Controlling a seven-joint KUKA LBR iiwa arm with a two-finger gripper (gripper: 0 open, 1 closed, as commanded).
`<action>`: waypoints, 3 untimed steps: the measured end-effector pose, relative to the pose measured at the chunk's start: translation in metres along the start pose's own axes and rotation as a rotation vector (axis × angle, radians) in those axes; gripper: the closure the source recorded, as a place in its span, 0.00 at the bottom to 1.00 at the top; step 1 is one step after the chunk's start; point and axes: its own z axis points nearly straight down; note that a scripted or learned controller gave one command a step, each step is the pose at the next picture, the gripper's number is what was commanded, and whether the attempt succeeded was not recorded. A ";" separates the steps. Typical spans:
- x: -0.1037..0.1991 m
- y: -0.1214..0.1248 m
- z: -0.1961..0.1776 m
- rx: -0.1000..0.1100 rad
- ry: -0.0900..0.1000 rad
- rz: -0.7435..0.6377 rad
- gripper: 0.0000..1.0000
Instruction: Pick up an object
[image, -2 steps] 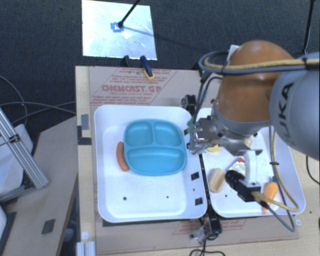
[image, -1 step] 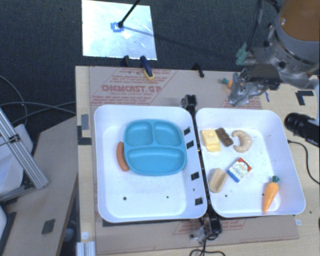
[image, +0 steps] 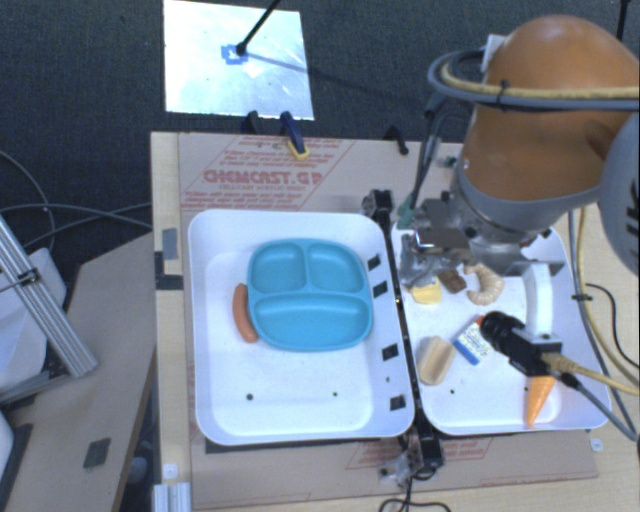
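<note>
My gripper (image: 428, 262) hangs low over the far left part of the right bin (image: 570, 420), under the arm's big orange and grey wrist. Just below it lies a small yellow block (image: 428, 293). A brown piece (image: 454, 283) and a curved beige piece (image: 487, 286) lie right beside it. Nearer the front are a tan bread-like piece (image: 436, 359), a blue and white packet (image: 470, 343) and an orange carrot (image: 539, 398). A white curved piece (image: 541, 300) lies at the bin's right. Nothing shows in the gripper's hold.
The left bin (image: 220, 400) holds a blue divided plate (image: 308, 296) with an orange sausage (image: 241, 313) along its left side. A ridge with black clips (image: 390, 300) separates the bins. Cardboard lies under both, and a cable runs off to the right.
</note>
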 end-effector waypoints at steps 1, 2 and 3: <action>-0.020 0.038 0.095 -0.004 -0.001 0.003 1.00; -0.047 0.002 0.014 -0.021 0.003 0.004 1.00; 0.055 0.001 0.087 -0.006 0.004 -0.011 1.00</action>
